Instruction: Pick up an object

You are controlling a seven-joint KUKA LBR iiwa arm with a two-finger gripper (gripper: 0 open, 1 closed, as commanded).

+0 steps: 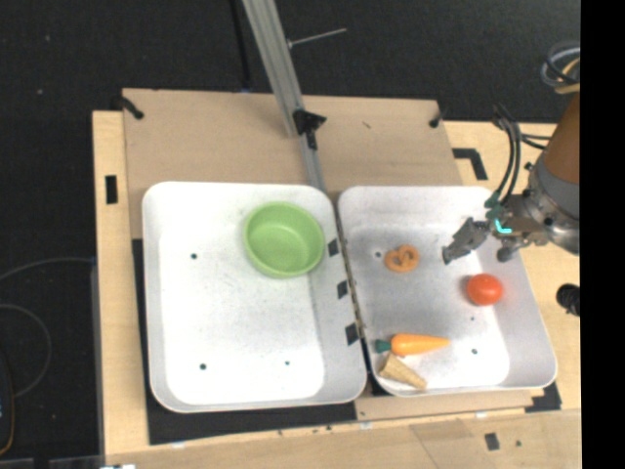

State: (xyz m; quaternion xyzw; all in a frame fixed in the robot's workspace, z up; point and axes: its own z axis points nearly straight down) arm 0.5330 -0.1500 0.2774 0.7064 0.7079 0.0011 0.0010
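A dark floor surrounds a pale wooden bench [112, 291], on which a tan board [225, 140] lies under the far ends of two shallow white bins set side by side. A grey metal pole [276, 57] slants down from the top of the view to the seam between them. The left bin [195, 330] holds a green bowl [284, 239] near its far right corner, mouth up. The right bin [430, 218] carries the smaller things: a red tomato-like ball [484, 288] at its right side, an orange carrot [418, 343] near the front, a tan wedge [402, 370] just in front of the carrot, and a small brown pretzel [401, 258] toward the middle. The carrot lies flat with its long axis running left to right, green stub to the left and tapered tip to the right. The arm's orange band [563, 149] shows at the right edge, and the gripper [483, 242] hangs over the right bin just above the red ball in the view, its two dark fingers spread apart with nothing between them, one reaching left toward the pretzel without touching it.
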